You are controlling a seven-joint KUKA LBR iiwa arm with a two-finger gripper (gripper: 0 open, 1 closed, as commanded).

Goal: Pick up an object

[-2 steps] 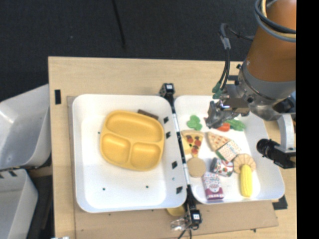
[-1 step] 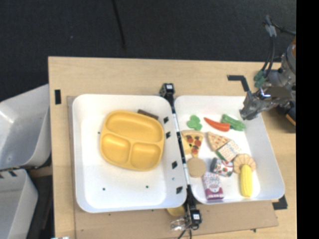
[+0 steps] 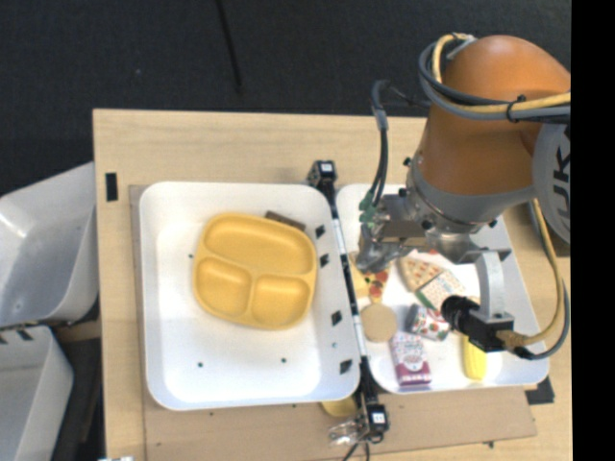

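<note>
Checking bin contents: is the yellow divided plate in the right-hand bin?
No, the yellow divided plate lies in the left bin.

This is a robotics lab workcell, not a home or shop. A pale plywood bench (image 3: 231,142) stands on dark carpeted floor (image 3: 192,36) and bears two shallow white plastic bins: the left bin (image 3: 163,353) and the right bin (image 3: 524,286), joined by small black clips (image 3: 321,172). A large grey industrial arm with an orange band (image 3: 485,113) trails loose cables (image 3: 382,142) over the right bin. White moulded plastic containers (image 3: 43,248) sit off the bench's left side.
</note>
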